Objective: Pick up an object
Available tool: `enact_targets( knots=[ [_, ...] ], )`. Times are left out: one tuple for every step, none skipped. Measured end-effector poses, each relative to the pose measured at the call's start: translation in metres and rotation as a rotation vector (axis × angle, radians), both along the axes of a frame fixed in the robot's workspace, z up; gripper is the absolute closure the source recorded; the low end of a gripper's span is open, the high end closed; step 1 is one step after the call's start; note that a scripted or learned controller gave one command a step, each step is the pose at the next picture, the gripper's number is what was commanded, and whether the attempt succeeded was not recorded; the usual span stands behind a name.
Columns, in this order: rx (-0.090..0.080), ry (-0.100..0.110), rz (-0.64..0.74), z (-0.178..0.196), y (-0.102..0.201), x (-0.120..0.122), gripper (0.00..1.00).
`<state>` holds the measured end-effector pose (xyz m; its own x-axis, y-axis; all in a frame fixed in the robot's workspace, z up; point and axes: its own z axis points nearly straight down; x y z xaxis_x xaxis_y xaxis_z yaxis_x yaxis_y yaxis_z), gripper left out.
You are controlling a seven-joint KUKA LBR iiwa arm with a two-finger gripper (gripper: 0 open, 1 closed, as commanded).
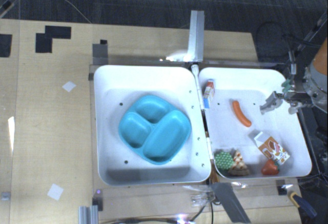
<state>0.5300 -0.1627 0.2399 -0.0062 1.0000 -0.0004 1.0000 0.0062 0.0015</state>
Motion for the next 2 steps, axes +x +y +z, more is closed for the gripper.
enact_targets(
  knots=[
    [0.001, 0.002, -0.088, -0.131, -0.011, -0.043, 0.00],
    [0.000, 0.000, -0.171, -0.109, -0.001, 0.029, 0.00]
  ],
)
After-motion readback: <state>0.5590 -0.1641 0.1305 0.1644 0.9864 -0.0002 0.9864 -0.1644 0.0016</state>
